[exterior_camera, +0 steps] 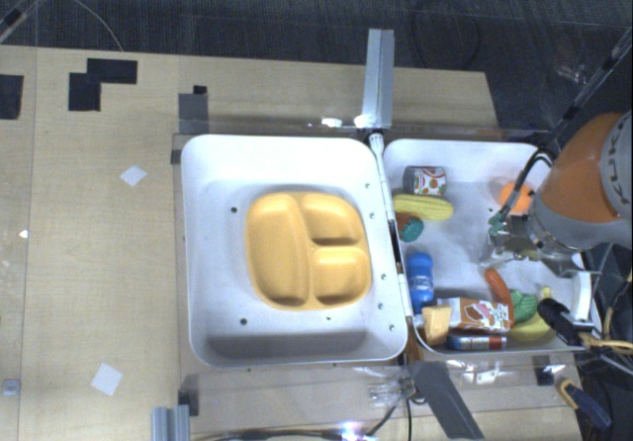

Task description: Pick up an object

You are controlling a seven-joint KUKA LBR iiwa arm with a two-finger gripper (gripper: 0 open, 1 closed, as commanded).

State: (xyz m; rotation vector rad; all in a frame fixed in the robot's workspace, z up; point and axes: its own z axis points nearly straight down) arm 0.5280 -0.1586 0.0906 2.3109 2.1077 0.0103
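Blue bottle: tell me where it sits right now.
The blue bottle lies in the right bin, against its left wall, just below the corn cob and above the cartons along the bin's near edge.

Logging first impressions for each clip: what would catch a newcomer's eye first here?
The yellow divided tray lies alone in the middle of the left bin. The right bin holds a clutter of small things, among them a blue bottle by its left wall. The grey and orange arm leans in from the right over that bin.
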